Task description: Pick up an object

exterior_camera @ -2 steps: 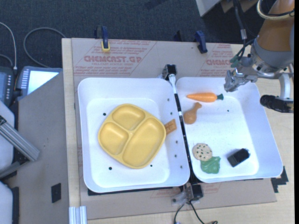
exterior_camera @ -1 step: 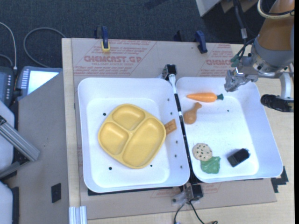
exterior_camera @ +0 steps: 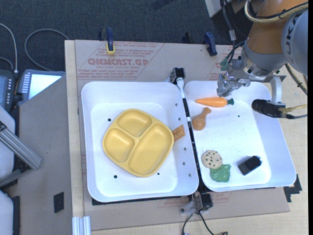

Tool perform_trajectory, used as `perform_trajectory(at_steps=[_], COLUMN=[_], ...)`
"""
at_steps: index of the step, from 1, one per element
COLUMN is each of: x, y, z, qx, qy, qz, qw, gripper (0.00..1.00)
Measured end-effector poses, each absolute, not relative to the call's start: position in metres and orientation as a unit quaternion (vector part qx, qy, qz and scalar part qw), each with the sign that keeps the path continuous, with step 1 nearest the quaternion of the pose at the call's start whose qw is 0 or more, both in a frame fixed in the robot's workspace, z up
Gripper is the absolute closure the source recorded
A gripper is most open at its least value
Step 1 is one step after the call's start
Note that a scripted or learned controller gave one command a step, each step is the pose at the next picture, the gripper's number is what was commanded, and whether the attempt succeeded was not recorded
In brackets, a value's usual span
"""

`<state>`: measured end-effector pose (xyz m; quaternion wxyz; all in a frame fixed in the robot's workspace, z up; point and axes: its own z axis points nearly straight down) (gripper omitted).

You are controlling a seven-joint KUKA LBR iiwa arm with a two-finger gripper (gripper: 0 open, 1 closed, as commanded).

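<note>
In the right bin (exterior_camera: 274, 146) an orange carrot (exterior_camera: 211, 102) with a green tip lies near the far edge. My gripper (exterior_camera: 228, 89) hangs just above and behind the carrot's right end, close to the bin's far wall. Nothing shows between it and the carrot. A tan drumstick (exterior_camera: 200, 119) lies just in front of the carrot, by the bin's left wall. Near the front edge of this bin sit a speckled cookie (exterior_camera: 212, 158), a green leafy piece (exterior_camera: 221, 173) touching it, and a black block (exterior_camera: 249, 164).
The left bin (exterior_camera: 93, 146) holds a yellow divided plate (exterior_camera: 139, 142). A small brown piece (exterior_camera: 178, 132) lies by the plate's right rim, next to the wall between the bins. Blue clamps (exterior_camera: 109, 37) stand at the bench's back edge.
</note>
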<state>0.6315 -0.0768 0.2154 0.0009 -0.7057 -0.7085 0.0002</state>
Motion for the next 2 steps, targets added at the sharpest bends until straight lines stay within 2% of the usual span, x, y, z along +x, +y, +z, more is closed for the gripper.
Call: perform_trajectory(at_steps=[1,2], x=[0.643,0.646], y=[-0.027,0.037], z=[0.227,0.229], qx=[-0.706,-0.705], qy=[-0.708,-0.709], qz=[-0.0012,-0.0015], qw=[-0.001,-0.001], gripper=[1.00,1.00])
